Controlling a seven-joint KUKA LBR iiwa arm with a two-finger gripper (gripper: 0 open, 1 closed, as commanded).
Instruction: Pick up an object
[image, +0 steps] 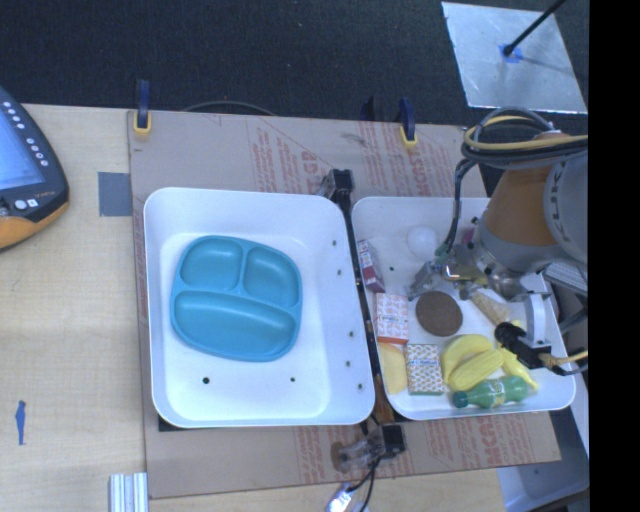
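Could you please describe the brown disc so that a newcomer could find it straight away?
Look in the right-hand shallow white bin. Near its middle, just below the arm's gripper, lies the flat round brown disc. It is the one dark circle there, unlike the yellow banana-shaped toys lower right.

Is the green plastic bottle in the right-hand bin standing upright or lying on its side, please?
Lying on its side: the green plastic bottle stretches lengthwise along the right white bin's front edge, below the yellow bananas.
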